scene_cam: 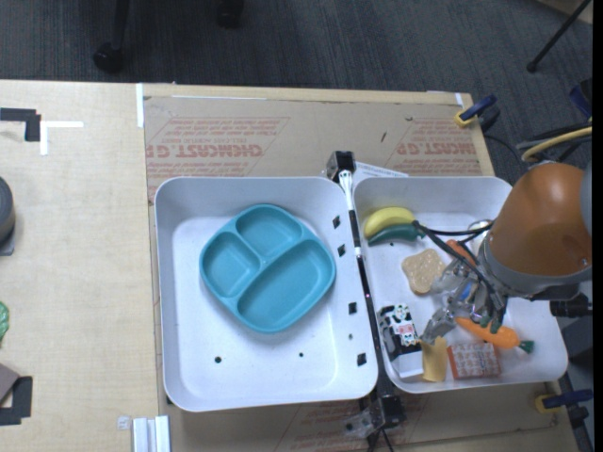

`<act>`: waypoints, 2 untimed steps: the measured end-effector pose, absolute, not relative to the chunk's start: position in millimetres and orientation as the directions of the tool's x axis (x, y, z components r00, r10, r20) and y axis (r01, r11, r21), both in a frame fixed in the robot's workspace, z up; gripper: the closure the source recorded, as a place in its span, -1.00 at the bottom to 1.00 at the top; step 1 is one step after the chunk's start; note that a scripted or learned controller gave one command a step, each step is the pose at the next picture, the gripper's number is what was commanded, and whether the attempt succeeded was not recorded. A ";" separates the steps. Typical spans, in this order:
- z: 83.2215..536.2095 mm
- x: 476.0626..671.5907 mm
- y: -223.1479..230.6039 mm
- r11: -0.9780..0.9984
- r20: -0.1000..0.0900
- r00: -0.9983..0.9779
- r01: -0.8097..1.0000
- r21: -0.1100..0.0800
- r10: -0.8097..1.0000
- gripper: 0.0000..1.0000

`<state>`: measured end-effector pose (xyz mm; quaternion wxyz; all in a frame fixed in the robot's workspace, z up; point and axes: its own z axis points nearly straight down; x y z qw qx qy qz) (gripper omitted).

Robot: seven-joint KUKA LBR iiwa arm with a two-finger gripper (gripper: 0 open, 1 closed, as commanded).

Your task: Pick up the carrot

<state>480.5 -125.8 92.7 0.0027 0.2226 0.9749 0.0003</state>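
- The hand (pixel 464 307) is seen low in the right bin (pixel 528 194), directly beside the carrot (pixel 492 332); whether its fingers are spread cannot be told.
- The carrot is found lying near the bin's front right.
- A banana (pixel 388 222) and a blue plate (pixel 268 267) are seen farther left.

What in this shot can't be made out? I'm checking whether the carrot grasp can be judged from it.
- Gripper fingers: tangled with cables in the camera view, open or shut unclear.
- Carrot: its near end sits under the gripper; contact unclear.
- Small printed box: label too small to read.
- Right bin: far side hidden by the arm.
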 end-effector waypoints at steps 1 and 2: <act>102.5 484.0 -126.2 0.898 -0.013 -0.898 0.440 0.005 0.440 1.00; 102.5 484.0 -126.2 0.899 -0.013 -0.899 0.438 0.005 0.438 -1.00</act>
